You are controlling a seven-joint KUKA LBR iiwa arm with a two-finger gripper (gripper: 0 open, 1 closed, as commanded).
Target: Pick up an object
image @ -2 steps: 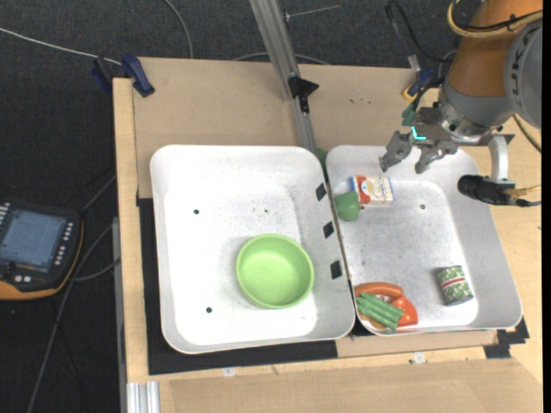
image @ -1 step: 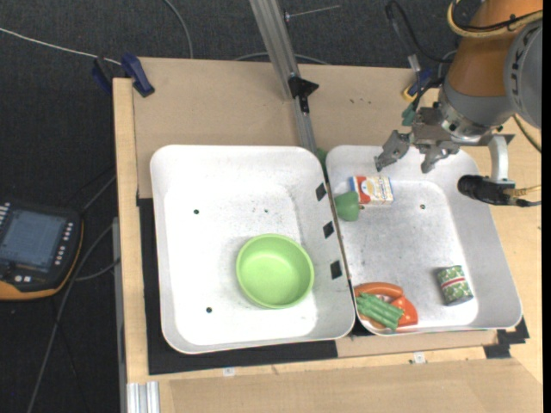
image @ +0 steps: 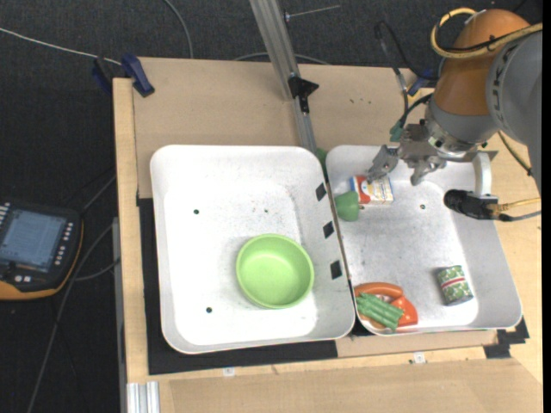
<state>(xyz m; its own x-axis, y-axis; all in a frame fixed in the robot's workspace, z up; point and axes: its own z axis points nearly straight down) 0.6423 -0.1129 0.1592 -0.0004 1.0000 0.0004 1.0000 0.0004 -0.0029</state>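
Our end effector [image: 398, 163] hangs low over the right bin [image: 482, 256]. Its fingers look spread apart, with nothing between them. Just beside it lies a small red and white carton [image: 374, 190], leaning on a green ball [image: 347, 206] by the bin wall. We think that is the easiest thing to grab. Its writing is too small to read. A green bowl [image: 275, 271] sits in the left bin [image: 198, 196].

Two smooth white plastic bins [image: 228, 166] rest on a matt, pale wooden bench [image: 215, 93]. A green bowl [image: 275, 270] looks like smooth, slightly glossy plastic. The arm's orange band [image: 473, 67] is shiny. The surrounding floor [image: 52, 101] looks dark, rough carpet.
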